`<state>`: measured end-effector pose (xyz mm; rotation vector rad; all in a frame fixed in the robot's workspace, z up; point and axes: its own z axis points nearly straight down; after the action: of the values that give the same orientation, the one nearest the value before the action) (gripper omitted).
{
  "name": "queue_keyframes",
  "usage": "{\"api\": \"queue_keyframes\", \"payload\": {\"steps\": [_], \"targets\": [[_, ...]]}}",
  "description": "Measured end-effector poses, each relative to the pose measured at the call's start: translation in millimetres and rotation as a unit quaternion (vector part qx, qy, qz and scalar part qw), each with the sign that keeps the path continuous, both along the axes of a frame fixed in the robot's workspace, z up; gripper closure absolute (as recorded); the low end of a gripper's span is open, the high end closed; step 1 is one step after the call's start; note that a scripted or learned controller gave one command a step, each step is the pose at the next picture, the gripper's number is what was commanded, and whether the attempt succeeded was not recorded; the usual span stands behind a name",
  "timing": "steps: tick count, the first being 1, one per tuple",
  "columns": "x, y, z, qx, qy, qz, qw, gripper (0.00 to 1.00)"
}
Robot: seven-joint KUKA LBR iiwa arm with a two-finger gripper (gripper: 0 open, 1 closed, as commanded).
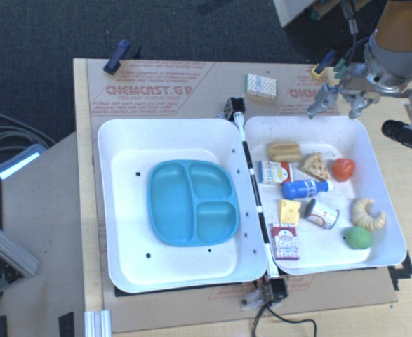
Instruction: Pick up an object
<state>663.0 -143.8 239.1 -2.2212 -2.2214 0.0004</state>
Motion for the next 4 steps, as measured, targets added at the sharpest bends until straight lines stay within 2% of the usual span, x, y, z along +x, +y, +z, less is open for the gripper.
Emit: {"api": "queue_keyframes", "payload": {"steps": [1, 2, 3, 4], "targets": [[3.6, 57.4, -27.9, 0.0008, 0.001, 0.001, 1.0, 0.0], [-75.7, 103.3, -55.1, 0.0003, 0.001, 0.001, 1.0, 0.0], [-69.6, 73.2, -33.0, -0.0005, -0.001, 0.0, 1.0, 0.0], [-104.2, 72.4, -55.0, 0.0002, 0.001, 0.0, 1.0, 0.0]]}}
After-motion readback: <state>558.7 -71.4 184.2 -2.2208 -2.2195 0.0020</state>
